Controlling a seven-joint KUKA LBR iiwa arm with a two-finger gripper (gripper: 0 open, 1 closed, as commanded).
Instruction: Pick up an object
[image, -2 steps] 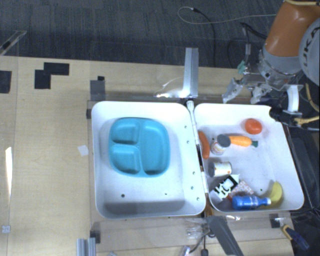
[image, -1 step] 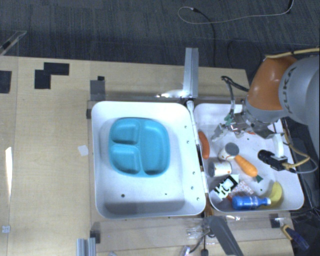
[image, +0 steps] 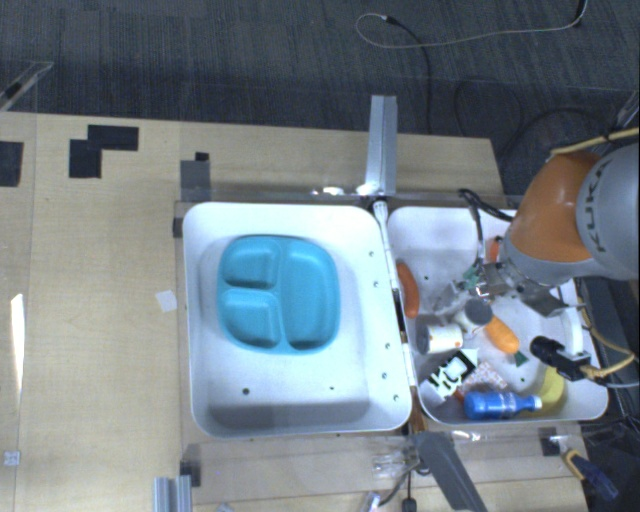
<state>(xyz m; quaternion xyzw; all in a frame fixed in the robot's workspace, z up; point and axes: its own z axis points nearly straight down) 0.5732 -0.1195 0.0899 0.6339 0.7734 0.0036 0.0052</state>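
The end effector (image: 478, 290) hangs low in the right bin (image: 440, 228); whether it is open or closed cannot be told; a grey object (image: 479, 311) lies just near of it, an orange piece (image: 503, 337) beside that; the blue bottle (image: 500, 404) rests well nearer; the left bin (image: 205, 300) holds a blue tray (image: 277, 292).

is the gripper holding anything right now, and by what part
Cannot be told: the gripper sits low among the clutter in the right bin, and no item shows clearly in it.
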